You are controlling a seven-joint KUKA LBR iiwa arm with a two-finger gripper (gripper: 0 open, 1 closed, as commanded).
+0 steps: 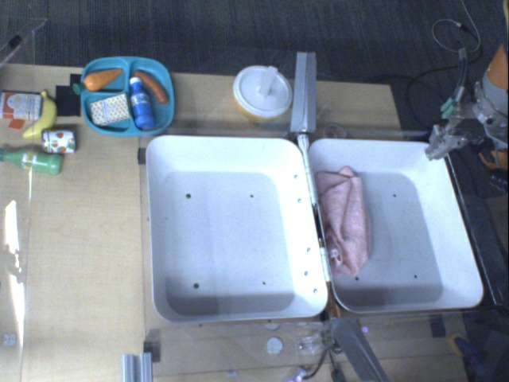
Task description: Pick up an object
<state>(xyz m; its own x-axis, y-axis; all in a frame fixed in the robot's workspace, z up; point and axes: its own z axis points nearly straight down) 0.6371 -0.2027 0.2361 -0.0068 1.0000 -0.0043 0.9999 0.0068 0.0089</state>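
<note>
A crumpled pink cloth [346, 217] lies in the right bin [433, 285], against its left wall. My gripper [441, 143] hangs over the bin's back right corner, well to the right of the cloth and apart from it. The arm [493, 94] comes in from the right edge. Nothing shows in the gripper.
The left bin [223, 293] sits beside the right one, with a metal divider [303, 94] behind their shared edge. A white lidded cup [262, 92] stands behind the bins. At the back left are a blue divided plate [161, 110] with toy food, a banana [44, 114], a can [59, 141] and a green bottle [33, 161].
</note>
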